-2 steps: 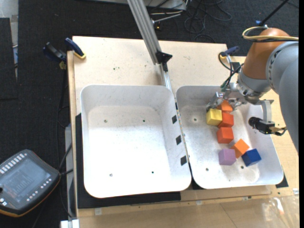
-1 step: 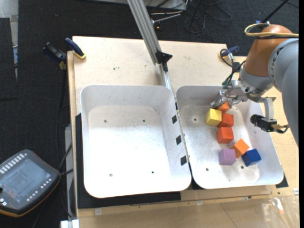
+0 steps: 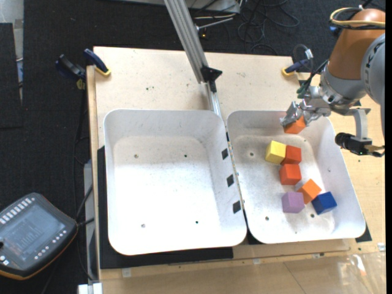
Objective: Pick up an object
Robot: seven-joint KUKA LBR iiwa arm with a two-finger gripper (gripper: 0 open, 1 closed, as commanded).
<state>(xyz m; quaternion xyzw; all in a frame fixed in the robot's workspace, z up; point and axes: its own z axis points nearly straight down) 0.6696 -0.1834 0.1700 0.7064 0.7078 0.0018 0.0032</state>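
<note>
My gripper (image 3: 295, 118) hangs over the far right part of the right bin (image 3: 343, 170), shut on an orange block (image 3: 294, 125) that sits between its fingers above the bin floor. Below it on the bin floor lie a yellow block (image 3: 275, 152), two orange-red blocks (image 3: 292, 154) (image 3: 290, 174), a smaller orange block (image 3: 310, 189), a purple block (image 3: 293, 201) and a blue block (image 3: 324, 203).
The left bin (image 3: 122, 139) stands beside the right one, with a slanted metal rail (image 3: 187, 32) running down to their shared edge. Clamps (image 3: 98, 63) (image 3: 297, 66) hold the board's far corners. A teach pendant (image 3: 30, 234) lies at the lower left.
</note>
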